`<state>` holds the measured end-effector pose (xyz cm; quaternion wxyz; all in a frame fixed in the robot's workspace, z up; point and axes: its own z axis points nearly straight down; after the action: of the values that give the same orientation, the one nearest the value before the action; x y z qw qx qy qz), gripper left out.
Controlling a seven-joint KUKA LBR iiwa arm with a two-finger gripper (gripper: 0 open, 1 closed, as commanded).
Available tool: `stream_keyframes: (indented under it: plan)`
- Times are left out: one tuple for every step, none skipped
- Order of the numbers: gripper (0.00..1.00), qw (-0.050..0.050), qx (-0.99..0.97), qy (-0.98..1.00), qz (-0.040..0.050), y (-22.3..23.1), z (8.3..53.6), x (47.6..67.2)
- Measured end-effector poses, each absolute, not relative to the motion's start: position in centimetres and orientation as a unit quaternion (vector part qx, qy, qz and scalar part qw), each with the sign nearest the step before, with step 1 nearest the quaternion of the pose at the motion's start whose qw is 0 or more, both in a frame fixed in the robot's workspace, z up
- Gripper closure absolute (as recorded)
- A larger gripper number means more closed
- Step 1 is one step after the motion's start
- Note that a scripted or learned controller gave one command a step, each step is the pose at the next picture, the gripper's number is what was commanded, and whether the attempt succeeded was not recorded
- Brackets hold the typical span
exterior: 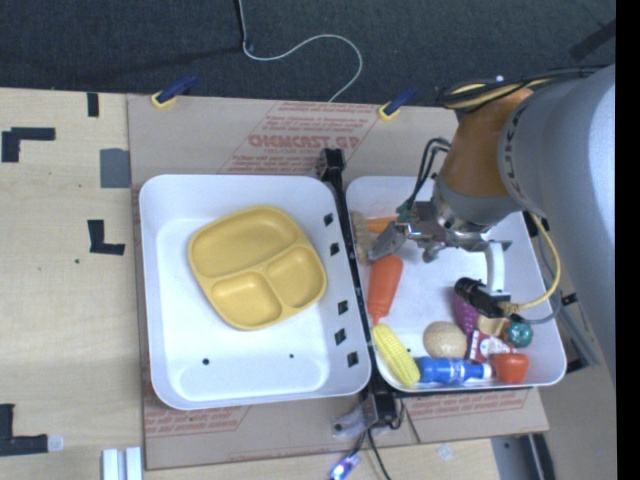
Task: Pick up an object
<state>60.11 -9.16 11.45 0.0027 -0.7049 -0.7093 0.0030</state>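
In the right bin (520,230), an orange carrot (384,285) lies along the left wall. My gripper (408,245) hangs just above and to the right of the carrot's upper end. It is open, with nothing between its fingers. One fingertip (385,247) points toward the carrot's top. Along the bin's front lie a yellow corn cob (396,355), a tan potato (445,340), a blue bottle (452,371), a purple eggplant (467,316), a red item (511,367) and a small teal ball (518,334).
The left bin (170,268) holds a yellow divided plate (257,266). A small orange piece (375,225) sits at the right bin's left wall, beside the gripper. The grey arm (560,158) covers the right bin's far right corner.
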Motion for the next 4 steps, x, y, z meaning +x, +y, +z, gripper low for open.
stream_keyframes:
  plan:
    - [0.00,-0.006,-0.708,-0.706,0.0042,-10.2,8.4,62.7]
    - [1.00,0.000,-0.707,-0.707,0.0038,-9.7,9.1,62.6]
    - [1.00,0.003,-0.707,-0.707,0.0057,-9.7,9.6,62.5]
    - [1.00,-0.003,-0.705,-0.710,-0.0038,-3.7,30.4,59.6]
